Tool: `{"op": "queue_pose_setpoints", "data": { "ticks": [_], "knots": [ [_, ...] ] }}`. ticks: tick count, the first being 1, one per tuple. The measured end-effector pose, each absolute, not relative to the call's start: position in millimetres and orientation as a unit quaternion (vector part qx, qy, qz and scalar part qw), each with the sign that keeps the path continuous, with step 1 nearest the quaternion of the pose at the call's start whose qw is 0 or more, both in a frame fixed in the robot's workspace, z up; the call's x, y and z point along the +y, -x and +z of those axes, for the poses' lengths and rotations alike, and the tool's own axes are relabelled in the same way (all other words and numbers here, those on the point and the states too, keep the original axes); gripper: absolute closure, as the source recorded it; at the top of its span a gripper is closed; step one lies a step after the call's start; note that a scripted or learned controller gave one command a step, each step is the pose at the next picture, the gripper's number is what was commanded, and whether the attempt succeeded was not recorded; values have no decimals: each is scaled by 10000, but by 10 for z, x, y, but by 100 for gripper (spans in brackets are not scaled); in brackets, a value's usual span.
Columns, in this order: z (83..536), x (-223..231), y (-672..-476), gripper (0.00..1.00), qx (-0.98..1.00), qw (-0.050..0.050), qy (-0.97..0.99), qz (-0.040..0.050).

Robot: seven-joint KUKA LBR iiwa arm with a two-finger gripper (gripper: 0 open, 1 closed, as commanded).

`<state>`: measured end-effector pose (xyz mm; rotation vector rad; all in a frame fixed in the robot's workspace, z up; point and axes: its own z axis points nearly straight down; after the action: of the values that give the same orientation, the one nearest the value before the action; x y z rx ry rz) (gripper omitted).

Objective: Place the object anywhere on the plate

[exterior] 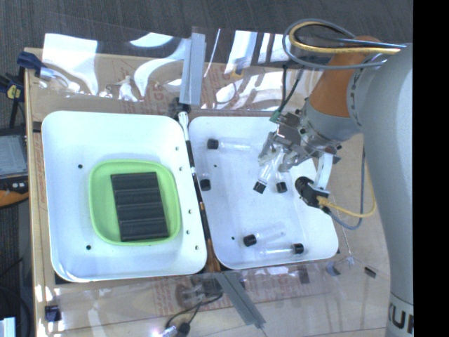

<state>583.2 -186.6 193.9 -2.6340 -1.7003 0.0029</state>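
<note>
Two white bins sit side by side on the bench [105,97]. The left bin [63,146] carries a green plate [98,181] with a dark ribbed block [140,206] lying on it, its long axis running near to far. The right bin [231,244] carries several clear tubes with black caps: one at the far left [224,144], a lone black cap [204,184] by the left wall, and two tubes near the front, the nearest [277,249] lying left to right with its cap at the right end. The arm [337,90] reaches in from the right, and the tool [271,185] hangs over the middle of the right bin. Its clear-looking fingers [266,163] point down and toward the near left, set slightly apart, with black tips; whether a tube is pinched between them cannot be told, since clear tube and clear finger look alike here. Which tube is the task's object is therefore not certain; every candidate lies in or over the right bin, well apart from the plate. Judged from this, the placing is not done: no tube rests on the plate. Remaining work appears to be a secured grasp, a carry leftward across the bin walls, and a release over the plate.
</note>
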Motion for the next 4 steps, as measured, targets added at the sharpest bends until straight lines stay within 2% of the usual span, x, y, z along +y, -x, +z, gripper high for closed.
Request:
{"op": "queue_pose_setpoints", "data": {
  "ticks": [1,2,3,4],
  "knots": [
    [1940,-1866,-5832,0,-5424,32,8401,9],
    [2282,-1975,-5862,0,-6184,6,7859,7],
    [3152,-2054,-5620,0,-6079,8,7940,5],
    [4260,-2035,-5781,0,-5800,8,8146,0]
  ]
}}
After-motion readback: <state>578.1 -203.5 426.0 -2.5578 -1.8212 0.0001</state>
